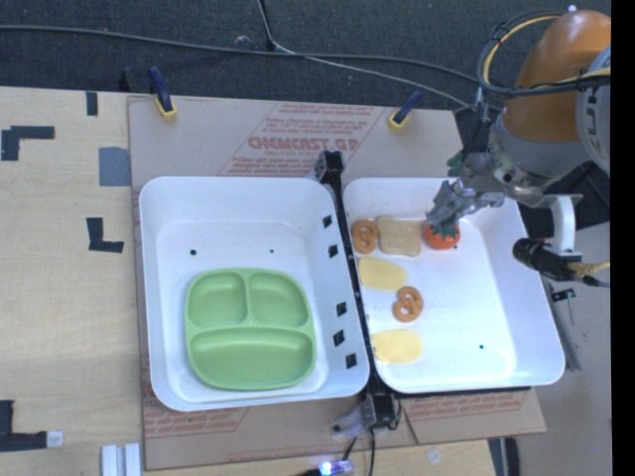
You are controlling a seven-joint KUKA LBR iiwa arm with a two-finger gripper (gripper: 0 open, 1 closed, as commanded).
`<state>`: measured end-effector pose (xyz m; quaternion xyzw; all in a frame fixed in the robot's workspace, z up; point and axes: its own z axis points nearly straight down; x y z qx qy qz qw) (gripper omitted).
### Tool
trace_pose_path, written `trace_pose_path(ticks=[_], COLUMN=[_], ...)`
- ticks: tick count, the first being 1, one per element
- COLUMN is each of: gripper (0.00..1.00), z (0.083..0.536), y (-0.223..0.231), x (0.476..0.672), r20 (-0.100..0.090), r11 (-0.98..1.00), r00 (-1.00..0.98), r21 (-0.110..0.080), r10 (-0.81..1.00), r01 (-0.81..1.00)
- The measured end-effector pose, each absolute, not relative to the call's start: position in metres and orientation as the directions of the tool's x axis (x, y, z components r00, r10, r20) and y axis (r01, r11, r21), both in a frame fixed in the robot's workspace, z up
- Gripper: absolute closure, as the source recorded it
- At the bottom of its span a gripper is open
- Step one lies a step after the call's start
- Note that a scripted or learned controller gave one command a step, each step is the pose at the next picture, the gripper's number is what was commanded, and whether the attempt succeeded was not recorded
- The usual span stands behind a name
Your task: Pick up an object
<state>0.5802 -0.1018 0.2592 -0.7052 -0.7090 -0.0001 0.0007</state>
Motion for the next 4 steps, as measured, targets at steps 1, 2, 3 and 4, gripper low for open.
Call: trace_pose_path(ticks=[1, 2, 3, 4], gripper=[1.00, 1.00, 1.00, 1.00], z=[0.245, 0.248, 0.240, 0.241], y=[-0.056, -0.011, 0.046, 0.101], x=[0.572, 0.556, 0.549, 0.527], r20=[0.000, 0.001, 0.001, 0.001], r11=[0.004, 0.005, 0.007, 0.008], r00=[-0.004, -0.005, -0.007, -0.008], r21=[-0.002, -0.003, -0.003, -0.003], r10=[1.000, 1.000, 1.000, 1.000], r01=[1.000, 1.000, 1.000, 1.000])
